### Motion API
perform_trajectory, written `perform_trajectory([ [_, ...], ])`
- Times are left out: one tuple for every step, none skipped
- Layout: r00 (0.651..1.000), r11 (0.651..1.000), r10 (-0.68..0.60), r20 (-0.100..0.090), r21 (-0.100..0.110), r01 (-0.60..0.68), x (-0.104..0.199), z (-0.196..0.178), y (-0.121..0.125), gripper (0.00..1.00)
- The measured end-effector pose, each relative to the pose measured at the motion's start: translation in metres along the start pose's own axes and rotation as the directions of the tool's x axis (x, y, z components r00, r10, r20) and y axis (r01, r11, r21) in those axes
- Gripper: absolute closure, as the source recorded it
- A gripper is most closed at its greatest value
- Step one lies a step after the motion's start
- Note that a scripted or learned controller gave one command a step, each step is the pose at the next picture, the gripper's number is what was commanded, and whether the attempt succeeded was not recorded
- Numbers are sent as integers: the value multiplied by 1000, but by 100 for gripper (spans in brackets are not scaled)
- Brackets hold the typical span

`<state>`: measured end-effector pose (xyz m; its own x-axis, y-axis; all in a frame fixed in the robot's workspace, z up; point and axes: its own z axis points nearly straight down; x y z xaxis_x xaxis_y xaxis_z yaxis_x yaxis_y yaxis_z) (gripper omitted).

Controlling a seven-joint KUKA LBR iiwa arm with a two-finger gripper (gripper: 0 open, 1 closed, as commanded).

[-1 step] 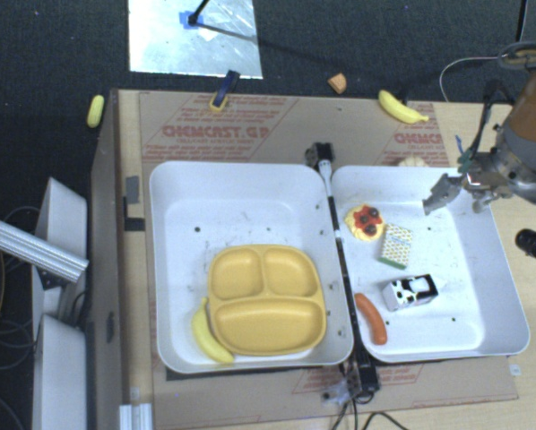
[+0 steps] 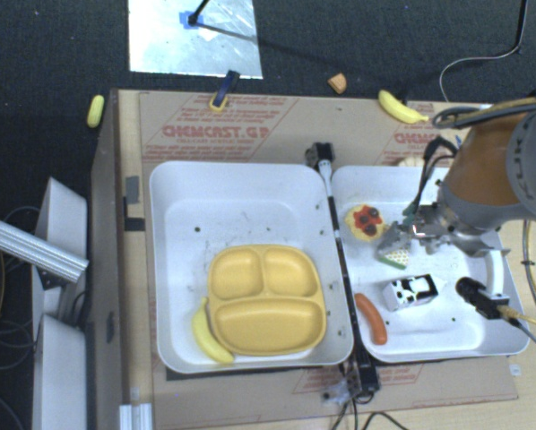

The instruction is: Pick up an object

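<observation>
Grey metal gripper, finger state unreadable, hangs low in the glossy white plastic right bin beside a pale wedge-shaped toy and round red-topped tart, above an orange sausage.

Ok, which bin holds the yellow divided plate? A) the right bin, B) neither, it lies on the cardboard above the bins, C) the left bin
C: the yellow divided plate lies in the left bin, with a banana tucked against its lower left edge; the right bin holds smaller items such as the sausage.
</observation>
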<state>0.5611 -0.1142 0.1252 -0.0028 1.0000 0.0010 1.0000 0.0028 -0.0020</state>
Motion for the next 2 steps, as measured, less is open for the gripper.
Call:
perform_trajectory([
  [1000, 1000, -1, 1, -3, 1, -5, 41, 52, 0],
  [1000, 1000, -2, 1, -4, 2, 23, 41, 97, 0],
])
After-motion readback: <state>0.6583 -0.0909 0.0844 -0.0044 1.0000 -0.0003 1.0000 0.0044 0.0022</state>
